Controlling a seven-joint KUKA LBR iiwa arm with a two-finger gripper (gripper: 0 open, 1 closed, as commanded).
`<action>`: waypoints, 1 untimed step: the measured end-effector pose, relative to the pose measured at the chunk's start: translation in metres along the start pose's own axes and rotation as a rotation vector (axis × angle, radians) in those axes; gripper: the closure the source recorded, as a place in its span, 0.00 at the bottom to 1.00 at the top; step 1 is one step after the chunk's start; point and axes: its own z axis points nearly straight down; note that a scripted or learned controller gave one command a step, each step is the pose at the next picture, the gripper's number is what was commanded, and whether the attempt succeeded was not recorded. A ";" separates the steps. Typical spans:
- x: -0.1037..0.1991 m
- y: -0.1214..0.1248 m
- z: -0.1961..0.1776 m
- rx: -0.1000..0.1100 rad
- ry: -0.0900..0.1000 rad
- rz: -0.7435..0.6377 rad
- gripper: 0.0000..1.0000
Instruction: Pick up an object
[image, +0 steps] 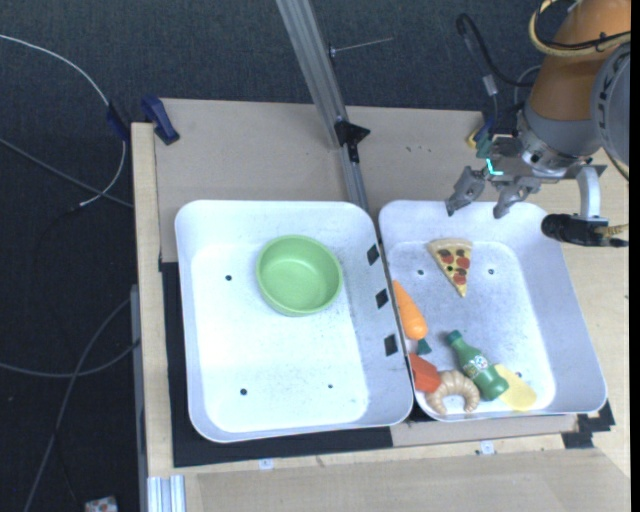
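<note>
We count two white bins on the bench (250, 150). The left bin (200, 330) holds one green bowl (299, 274). The right bin (560, 300) holds one pizza slice (452, 263), one carrot (409, 311), one green bottle (476, 365) and one croissant (452, 391) (lower right). The gripper (485, 202), upper right, hangs spread wide, holding nothing.

bench (250, 150): pale wood top, bearing both bins; dark floor around it.
left bin (200, 330): shallow, white, speckled, touching the right bin along its right side.
right bin (550, 300): shallow, white, just right of the left bin.
black clips (381, 297): several along the seam at the left bin's right edge.
metal rail (318, 70): grey, slanting down to the left bin's far right corner.
blue clamp (158, 118): on the bench's far left corner, well beyond the left bin.
cables (60, 60): thin, pale, looping over the floor left of the left bin.
</note>
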 end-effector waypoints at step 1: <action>0.000 0.002 -0.005 -0.008 -0.001 -0.001 0.00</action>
